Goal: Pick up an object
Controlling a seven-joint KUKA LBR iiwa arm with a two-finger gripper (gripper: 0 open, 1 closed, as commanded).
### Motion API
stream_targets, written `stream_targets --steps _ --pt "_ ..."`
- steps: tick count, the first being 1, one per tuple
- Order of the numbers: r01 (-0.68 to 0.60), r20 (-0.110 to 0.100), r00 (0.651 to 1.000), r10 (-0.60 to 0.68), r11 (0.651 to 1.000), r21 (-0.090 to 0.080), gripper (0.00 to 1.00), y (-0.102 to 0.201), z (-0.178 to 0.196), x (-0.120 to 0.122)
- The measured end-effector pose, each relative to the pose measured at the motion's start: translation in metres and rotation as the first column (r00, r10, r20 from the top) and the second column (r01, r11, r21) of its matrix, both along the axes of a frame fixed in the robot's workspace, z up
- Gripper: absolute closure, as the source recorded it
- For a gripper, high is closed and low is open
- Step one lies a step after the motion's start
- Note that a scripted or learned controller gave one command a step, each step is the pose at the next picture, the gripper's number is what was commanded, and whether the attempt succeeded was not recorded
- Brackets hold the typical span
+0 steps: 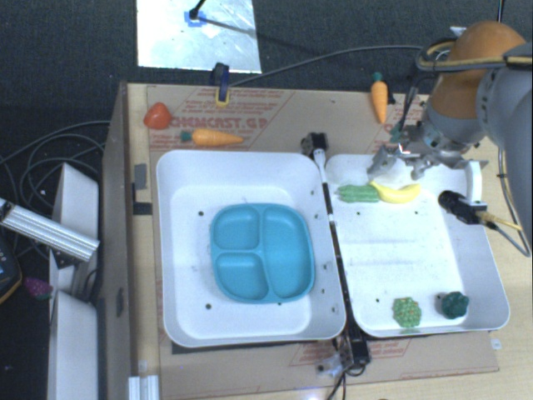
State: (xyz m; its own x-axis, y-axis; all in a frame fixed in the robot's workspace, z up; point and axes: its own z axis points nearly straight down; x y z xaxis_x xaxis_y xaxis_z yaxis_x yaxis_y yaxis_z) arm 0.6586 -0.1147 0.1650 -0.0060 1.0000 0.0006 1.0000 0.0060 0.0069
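Poised at the far end of the right shallow white plastic bin [479, 261], the claw [400, 163] hangs just above the bin floor on the grey arm with its orange band [466, 73]. Whether the claw is spread or pressed together cannot be told from this slanted view, and nothing shows between its tips. Just beside it, on the near side, lies a yellow plastic banana [398, 192], and touching the banana's left end lies a bumpy green plastic pickle [358, 193]; both rest on the bin floor. Well apart, at the bin's near edge, sit a light green knobbly ball [407, 311] and a dark green lumpy toy [453, 304]. The left white bin [179, 223] holds a blue plastic tray with compartments [261, 252]. On the desk [275, 111] behind the bins lie two orange toy carrots [213, 137] [379, 98].
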Motion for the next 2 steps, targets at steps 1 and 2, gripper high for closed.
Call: stream_targets --steps 1,2 --pt "0.001 -0.006 1.000 -0.001 1.000 -0.001 0.00 0.009 -0.034 -0.003" --pt "0.001 -0.005 1.000 -0.001 1.000 -0.001 0.00 0.019 -0.061 0.010"
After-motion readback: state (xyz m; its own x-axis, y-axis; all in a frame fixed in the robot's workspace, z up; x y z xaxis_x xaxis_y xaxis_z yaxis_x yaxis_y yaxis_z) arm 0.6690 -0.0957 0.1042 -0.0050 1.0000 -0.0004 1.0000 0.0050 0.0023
